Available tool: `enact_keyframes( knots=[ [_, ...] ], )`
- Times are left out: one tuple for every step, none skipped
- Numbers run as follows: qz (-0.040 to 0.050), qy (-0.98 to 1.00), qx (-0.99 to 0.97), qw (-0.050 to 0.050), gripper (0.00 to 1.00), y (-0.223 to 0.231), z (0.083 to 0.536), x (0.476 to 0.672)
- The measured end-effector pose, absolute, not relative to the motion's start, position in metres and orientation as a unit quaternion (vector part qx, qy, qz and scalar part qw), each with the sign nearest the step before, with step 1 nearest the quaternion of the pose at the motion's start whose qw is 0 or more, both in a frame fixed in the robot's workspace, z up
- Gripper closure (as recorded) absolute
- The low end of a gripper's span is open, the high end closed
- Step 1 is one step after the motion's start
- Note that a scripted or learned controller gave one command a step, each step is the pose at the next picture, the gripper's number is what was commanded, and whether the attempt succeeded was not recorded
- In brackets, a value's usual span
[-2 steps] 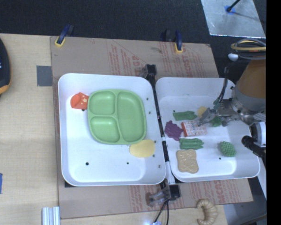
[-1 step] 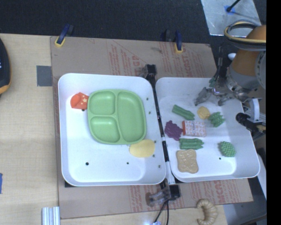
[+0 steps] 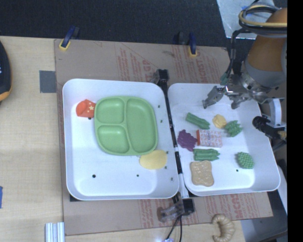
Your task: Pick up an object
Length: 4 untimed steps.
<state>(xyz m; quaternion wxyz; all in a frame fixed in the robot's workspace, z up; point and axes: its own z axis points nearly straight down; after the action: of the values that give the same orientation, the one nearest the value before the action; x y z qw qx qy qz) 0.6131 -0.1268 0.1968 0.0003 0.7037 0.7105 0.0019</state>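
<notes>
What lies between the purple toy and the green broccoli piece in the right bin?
In the camera view, a pink and white packet lies between the purple toy and the broccoli piece.

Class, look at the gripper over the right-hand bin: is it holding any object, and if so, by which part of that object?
Nothing is held. The gripper hangs above the right bin with its fingers spread and nothing between them; the green bean and the yellow piece lie below it.

arm (image 3: pixel 265 59): you see a rounded grey body, glossy, with an orange band above the wrist.
cables (image 3: pixel 255 15): black and yellow loops coiled at the top of the arm.
gripper (image 3: pixel 223 101): dark grey metal, two thin jaws, small bracket parts at the wrist.
side fitting (image 3: pixel 266 125): black, knob-like.
</notes>
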Motion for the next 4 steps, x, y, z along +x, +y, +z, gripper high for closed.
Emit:
enact_keyframes(
  knots=[
    [-0.0007,0.709,0.705,0.005,0.00,-0.116,0.092,0.559],
    [0.0036,0.710,0.704,0.004,1.00,-0.114,0.109,0.564],
    [0.0029,0.710,0.704,0.004,0.00,-0.114,0.108,0.563],
    [0.0006,0.709,0.705,0.002,0.00,-0.145,0.164,0.604]
  ],
)
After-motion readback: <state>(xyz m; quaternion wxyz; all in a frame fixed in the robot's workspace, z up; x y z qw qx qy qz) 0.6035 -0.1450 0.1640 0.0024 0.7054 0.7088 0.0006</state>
